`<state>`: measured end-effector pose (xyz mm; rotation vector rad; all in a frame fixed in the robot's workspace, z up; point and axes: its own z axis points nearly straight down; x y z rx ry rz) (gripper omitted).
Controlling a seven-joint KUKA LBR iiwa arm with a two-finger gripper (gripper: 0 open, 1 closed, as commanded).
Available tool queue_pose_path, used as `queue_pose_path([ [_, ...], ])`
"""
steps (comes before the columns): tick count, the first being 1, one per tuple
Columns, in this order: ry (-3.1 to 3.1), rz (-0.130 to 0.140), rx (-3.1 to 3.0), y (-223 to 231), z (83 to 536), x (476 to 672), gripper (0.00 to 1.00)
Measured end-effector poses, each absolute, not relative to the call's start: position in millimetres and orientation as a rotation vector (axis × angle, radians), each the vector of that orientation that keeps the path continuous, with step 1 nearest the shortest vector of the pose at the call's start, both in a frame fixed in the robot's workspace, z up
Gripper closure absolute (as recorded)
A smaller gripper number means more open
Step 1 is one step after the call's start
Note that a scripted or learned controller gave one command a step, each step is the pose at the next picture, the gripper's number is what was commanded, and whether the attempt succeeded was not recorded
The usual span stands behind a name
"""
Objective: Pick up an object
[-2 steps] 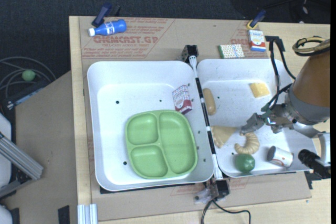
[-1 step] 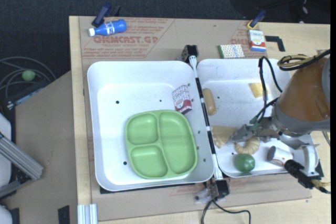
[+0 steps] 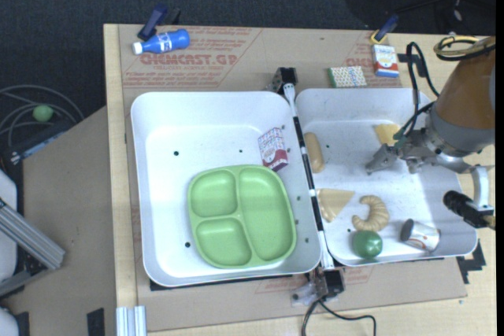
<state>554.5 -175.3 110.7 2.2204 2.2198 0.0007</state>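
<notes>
Gripper point(image 3: 386, 161) is low in the right bin point(image 3: 346, 110), fingers spread apart and clamping nothing, just above the croissant point(image 3: 373, 212).

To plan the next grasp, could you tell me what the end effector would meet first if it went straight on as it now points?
Probably bare bin floor: the end effector points left and down, short of the bread roll; depth is unclear.

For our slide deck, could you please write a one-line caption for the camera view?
KUKA arm's hand hovers in the right bin near a croissant and green ball; green divided plate fills the left bin.
</notes>
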Motion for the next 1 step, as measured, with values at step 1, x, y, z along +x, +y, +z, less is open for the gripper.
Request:
queue_pose_path([
  [1, 2.222, 0.000, 2.219, -193.3, 90.6, 666.7, 0.00],
])
